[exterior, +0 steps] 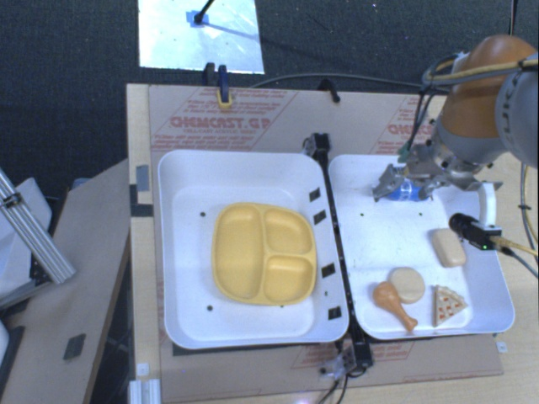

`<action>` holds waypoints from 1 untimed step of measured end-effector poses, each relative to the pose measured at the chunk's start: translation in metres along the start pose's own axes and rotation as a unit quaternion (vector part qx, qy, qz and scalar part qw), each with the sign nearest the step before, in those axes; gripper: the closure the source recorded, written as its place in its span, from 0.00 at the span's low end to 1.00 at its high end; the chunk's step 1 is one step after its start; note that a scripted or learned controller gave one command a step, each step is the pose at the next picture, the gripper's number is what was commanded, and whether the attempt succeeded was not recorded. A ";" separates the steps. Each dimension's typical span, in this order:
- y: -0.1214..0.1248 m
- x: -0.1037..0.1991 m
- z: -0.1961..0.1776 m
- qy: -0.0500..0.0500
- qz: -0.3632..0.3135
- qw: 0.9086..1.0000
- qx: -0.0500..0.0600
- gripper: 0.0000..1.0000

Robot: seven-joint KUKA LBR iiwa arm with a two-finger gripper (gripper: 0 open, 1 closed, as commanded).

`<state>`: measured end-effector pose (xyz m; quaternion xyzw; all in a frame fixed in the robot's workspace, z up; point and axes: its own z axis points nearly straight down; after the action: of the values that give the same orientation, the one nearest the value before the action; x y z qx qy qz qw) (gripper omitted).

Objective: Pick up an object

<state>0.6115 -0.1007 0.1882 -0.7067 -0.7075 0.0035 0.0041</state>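
Hovering low at the right bin's (505,310) 12 o'clock, the gripper (407,185) is sitting over a blue object (406,192); grip state unreadable. Bread roll (449,247), drumstick (394,303), biscuit (408,284) and pizza slice (448,304) are lying toward 5 o'clock.

Divided tray (264,253) sits in left bin (181,225). Right bin (370,225): my pincer (404,188) upper centre; bar (449,247) mid-right; drumstick (394,302), round piece (408,284), wedge (448,305) w/ lower edge.
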 end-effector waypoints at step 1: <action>0.003 0.000 -0.007 -0.001 -0.001 1.000 -0.006 0.00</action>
<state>0.6144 -0.1005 0.1948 -0.7061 -0.7081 -0.0003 -0.0004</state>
